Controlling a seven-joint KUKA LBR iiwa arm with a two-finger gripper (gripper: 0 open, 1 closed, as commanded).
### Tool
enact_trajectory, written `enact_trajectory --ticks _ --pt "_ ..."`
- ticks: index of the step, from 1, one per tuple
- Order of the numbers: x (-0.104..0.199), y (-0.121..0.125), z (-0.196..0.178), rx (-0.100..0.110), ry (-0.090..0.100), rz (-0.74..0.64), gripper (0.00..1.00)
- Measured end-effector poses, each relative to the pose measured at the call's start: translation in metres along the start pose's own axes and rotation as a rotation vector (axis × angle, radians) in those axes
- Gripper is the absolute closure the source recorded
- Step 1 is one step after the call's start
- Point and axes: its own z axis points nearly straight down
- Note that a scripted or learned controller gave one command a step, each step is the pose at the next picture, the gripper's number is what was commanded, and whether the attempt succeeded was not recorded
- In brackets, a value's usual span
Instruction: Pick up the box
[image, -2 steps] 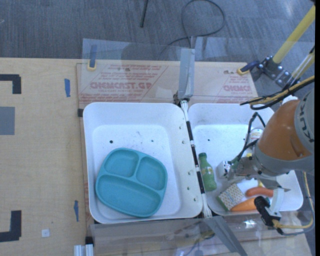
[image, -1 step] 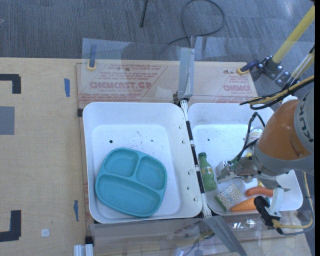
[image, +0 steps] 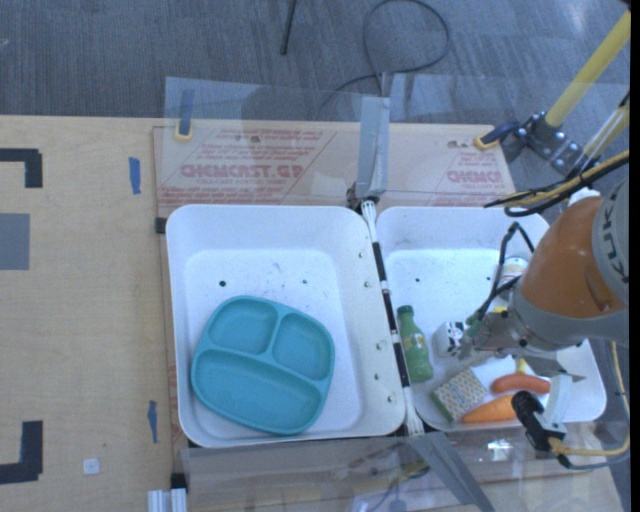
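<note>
Arm over right bin (image: 440, 235); gripper (image: 478, 335) low among small items, finger state hidden under the wrist, cannot tell.

Just below-left of gripper: box (image: 459, 393), speckled tan, lying tilted on bin floor, not between fingers. Below: orange carrot (image: 489, 410); below-right, second orange piece (image: 521, 383). Left: green bottle (image: 413, 345) along the dividing wall. Far left, in left bin (image: 190, 250): teal divided plate (image: 263, 364).

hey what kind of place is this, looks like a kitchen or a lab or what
Most likely a robotics lab bench, not a kitchen: a robot arm reaches over two white bins, holding a teal plate and toy-like food such as a carrot.
</note>
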Motion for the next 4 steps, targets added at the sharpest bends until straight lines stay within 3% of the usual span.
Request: enact_trajectory --ticks 1,2,3,4 --pt "0.0 0.0 0.0 0.0 0.0 0.0 0.0" --pt "-0.002 0.0 -0.006 0.004 0.0 0.004 1.0" --pt "-0.002 0.0 -0.006 0.004 0.0 0.004 0.0" --pt "0.003 0.078 0.019 -0.011 0.0 0.159 0.0"
